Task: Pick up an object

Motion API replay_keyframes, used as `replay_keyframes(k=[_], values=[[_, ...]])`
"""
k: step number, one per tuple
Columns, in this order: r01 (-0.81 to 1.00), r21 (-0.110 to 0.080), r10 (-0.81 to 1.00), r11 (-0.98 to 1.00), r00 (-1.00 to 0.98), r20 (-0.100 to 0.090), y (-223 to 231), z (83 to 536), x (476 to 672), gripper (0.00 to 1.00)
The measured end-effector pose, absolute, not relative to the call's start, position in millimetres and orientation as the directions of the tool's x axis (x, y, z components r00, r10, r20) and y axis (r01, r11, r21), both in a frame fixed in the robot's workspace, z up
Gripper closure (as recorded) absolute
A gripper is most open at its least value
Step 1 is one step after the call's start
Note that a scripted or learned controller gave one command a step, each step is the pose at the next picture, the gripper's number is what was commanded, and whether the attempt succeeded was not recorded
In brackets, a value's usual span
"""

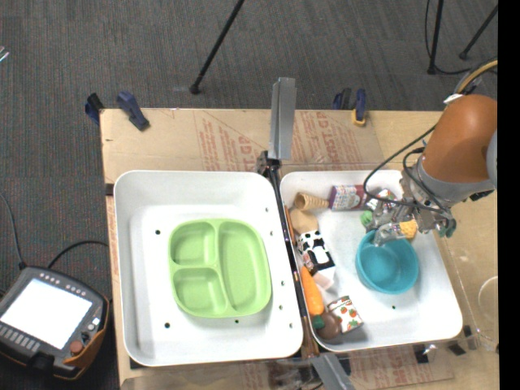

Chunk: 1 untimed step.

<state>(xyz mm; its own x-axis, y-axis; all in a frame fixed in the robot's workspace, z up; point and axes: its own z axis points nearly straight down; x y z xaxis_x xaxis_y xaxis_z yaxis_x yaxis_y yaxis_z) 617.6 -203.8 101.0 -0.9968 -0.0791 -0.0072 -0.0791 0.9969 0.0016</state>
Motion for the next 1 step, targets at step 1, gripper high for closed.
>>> replay_keyframes(k=[1], values=[[-0.079,0.003,-0.079,0.997,-0.997,-0.005,-203.5,98.7,616.8,0.0]])
